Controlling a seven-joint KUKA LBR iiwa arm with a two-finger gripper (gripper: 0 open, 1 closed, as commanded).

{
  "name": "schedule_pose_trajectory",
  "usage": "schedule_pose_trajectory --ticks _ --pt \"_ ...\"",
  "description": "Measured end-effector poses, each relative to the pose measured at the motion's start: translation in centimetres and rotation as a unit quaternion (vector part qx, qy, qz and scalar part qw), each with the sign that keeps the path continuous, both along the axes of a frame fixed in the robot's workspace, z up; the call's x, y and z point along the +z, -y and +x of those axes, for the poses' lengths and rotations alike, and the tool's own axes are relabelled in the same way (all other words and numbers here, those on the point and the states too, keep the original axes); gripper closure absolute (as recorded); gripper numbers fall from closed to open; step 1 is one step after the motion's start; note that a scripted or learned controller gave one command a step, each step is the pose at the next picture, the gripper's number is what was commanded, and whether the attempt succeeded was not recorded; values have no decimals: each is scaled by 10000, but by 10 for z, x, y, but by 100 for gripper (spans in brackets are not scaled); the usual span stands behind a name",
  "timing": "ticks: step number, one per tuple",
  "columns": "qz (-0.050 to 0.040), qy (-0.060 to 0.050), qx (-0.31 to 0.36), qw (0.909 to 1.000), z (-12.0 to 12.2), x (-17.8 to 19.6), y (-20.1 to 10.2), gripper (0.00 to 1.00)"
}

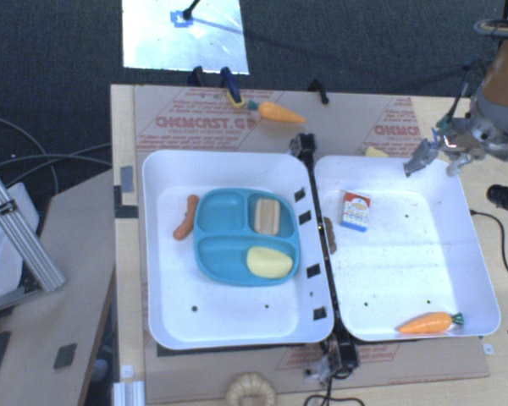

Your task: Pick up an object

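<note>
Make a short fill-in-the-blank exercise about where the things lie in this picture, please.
1. The blue tray lies in the ___ bin.
2. The small box lies in the ___ bin.
3. The sausage lies ___ of the tray.
4. The gripper hovers with fingers ___.

Missing words: left; right; left; open

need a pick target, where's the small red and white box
The small box lies in the right bin, in its upper-left part near the divider, with the gripper up to its right.
</note>
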State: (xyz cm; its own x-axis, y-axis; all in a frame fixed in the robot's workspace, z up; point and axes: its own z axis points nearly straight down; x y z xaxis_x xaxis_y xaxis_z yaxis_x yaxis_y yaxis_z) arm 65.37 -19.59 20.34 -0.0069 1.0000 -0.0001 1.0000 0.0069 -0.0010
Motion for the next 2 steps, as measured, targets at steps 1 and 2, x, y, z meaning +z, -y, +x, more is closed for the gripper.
schedule_pose_trajectory --ticks 1,2 --pt "4 -10 1 10000 0 -61 -7 0" --pt "1 -5 2 10000 0 -113 -8 0"
